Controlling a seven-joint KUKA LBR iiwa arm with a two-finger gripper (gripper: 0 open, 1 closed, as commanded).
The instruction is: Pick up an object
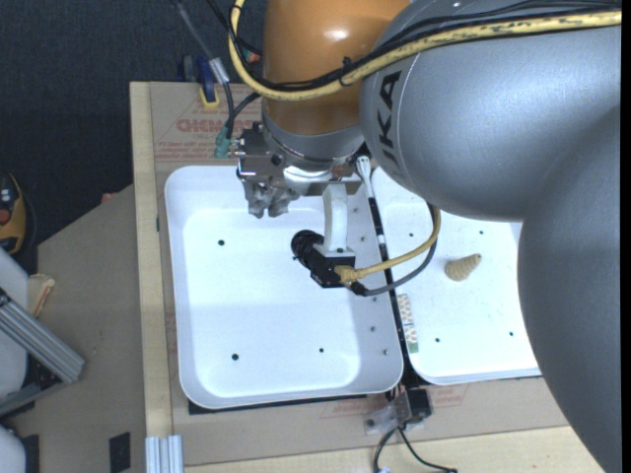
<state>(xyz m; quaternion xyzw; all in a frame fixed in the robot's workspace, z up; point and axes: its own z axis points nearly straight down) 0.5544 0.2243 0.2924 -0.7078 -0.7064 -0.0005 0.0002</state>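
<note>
Tan cone-shaped object (462, 265) lies in right bin (493, 353), long axis slanted, narrow tip apparently pointing up-right. Gripper (268, 201) sits over left bin (266, 363), well apart; finger state indeterminate.

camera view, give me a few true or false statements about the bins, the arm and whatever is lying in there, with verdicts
1. The end effector is over the left bin. True.
2. A small tan object lies in the left bin. False: it lies in the right bin.
3. The end effector is touching the tan object. False: they are well apart, in different bins.
4. A yellow cable runs along the arm and curves down near the divide between the bins. True.
5. The bins sit on a metal sheet. False: they rest on a light wooden board.
</note>
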